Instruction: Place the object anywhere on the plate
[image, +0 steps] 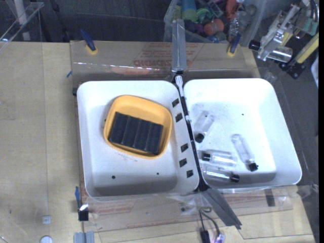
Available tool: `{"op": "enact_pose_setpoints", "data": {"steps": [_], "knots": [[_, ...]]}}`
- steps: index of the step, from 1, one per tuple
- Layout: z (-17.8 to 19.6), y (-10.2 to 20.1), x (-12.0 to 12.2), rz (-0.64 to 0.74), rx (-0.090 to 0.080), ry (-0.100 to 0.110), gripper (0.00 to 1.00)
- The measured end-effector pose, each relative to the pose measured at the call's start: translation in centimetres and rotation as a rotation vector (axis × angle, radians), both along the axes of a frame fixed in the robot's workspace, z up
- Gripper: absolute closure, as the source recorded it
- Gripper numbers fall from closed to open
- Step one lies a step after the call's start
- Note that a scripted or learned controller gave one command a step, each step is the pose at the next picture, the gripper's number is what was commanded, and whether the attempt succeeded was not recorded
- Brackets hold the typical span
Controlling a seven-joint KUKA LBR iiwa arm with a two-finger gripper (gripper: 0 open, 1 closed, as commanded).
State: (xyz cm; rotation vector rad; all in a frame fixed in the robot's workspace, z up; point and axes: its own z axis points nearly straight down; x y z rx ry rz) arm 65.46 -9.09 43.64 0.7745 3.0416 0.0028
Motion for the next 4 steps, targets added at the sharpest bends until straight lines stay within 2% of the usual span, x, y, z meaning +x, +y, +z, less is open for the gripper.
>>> {"op": "enact_pose_setpoints", "data": {"steps": [1, 2, 3, 4], "knots": [[0.0, -6.9, -1.3, 0.213, -0.002, -0.002, 1.0], [-12.8, -0.8, -4.4, 0.551, -0.001, -0.001, 1.0], [-6.9, -5.0, -2.0, 0.821, -0.005, -0.007, 1.0], [0.1, -13.3, -4.9, 1.007, -0.007, -0.007, 1.0]]}}
